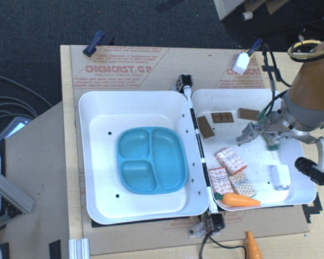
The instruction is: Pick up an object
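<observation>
We see the gripper (259, 134) over the right bin (227, 97), fingers spread apart and holding nothing, snack packets (230, 160) below-left of the jaws, apart from them, carrot (241, 200) at the front edge (blue tray (151, 159) in the left bin (97, 144)).

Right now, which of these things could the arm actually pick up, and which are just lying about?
For the job, all in the right bin:
claw
carrot
snack packets
brown chocolate pieces
white block

Lying about:
blue divided plate in the left bin
another carrot on the bench
</observation>
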Controlling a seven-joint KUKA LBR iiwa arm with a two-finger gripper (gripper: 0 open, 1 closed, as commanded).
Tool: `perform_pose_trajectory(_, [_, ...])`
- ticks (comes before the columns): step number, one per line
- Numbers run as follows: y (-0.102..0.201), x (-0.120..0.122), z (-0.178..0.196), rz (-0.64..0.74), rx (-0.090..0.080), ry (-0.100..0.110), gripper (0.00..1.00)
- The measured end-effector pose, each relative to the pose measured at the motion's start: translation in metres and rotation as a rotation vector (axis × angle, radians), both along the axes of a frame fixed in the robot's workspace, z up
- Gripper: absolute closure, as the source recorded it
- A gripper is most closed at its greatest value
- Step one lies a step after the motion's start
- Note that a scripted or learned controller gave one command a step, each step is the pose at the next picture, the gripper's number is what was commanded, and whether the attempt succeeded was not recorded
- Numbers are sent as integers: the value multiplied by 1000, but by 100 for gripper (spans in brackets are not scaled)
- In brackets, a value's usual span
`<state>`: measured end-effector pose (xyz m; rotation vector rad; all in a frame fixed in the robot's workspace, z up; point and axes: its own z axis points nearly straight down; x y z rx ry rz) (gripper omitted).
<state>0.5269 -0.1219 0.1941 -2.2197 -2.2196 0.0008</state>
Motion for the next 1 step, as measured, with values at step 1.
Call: perform_pose_trajectory(1, [-51, 70, -43, 0, -2, -2, 0])
